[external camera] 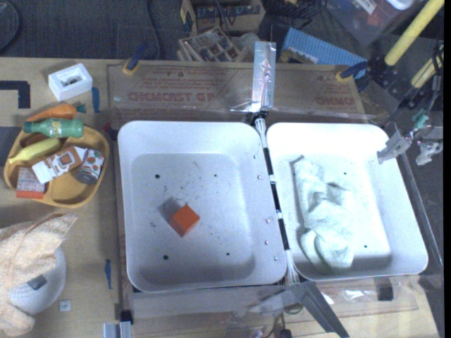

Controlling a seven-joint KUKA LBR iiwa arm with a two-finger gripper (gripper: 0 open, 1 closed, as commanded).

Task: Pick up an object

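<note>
Orange block (186, 220) on floor of left bin (134, 189), well left of hand, beside small grey piece. White crumpled cloth (323, 217) in right bin (402, 210), left of hand and nearer to it (lying lengthwise). Hand (407, 144) at right bin's far right rim, over counter edge; whether its grip is spread or pressed together cannot be told.

The gripper (407, 148) sits at the right edge of the frame, a little above mid-height. Two pale fingers (392, 148) point down and left, set apart from each other. Nothing lies between them.
</note>
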